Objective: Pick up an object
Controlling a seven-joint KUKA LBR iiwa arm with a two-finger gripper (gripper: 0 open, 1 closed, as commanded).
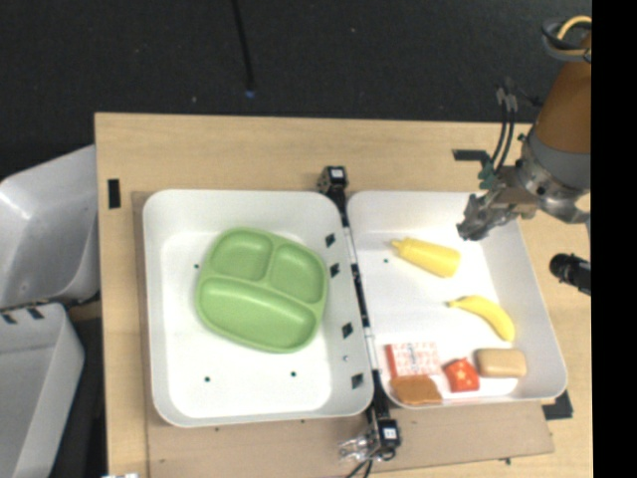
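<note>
The right bin [518,267] holds a yellow squeeze bottle [428,256] lying on its side, a banana [486,316], a tan bread-like block [499,362], a small red item [461,374], a red-and-white packet [411,356] and a brown biscuit-like piece [416,391]. My gripper [481,219] hangs over the bin's far right part, just right of and above the bottle, with nothing seen in it. Its fingertips are dark and too small to read.
The left bin [169,366] carries a green divided plate [263,289]. A black clip [332,178] sits at the top of the seam between bins. A white object [40,237] lies off the bench's left edge.
</note>
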